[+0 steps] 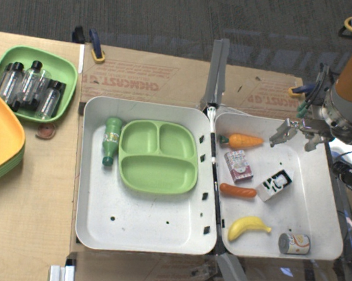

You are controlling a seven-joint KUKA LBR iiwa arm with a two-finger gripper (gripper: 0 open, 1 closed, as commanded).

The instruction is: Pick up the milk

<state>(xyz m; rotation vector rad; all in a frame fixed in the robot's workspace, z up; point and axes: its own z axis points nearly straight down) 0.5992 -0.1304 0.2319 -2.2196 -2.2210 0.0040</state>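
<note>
end effector (299,134) spread wide, empty, over right bin's far edge | milk (275,185) mid-bin, unobstructed

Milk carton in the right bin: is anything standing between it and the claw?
Nothing visible does: bare floor of the right bin lies between the claw and the milk carton. The sausage lies at its left.

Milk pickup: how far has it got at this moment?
Nothing looks done: the milk carton lies in the right bin, between the pink packet and the can. The gripper hangs open above the bin's far edge, holding nothing. Reaching, grasping and lifting remain.
</note>
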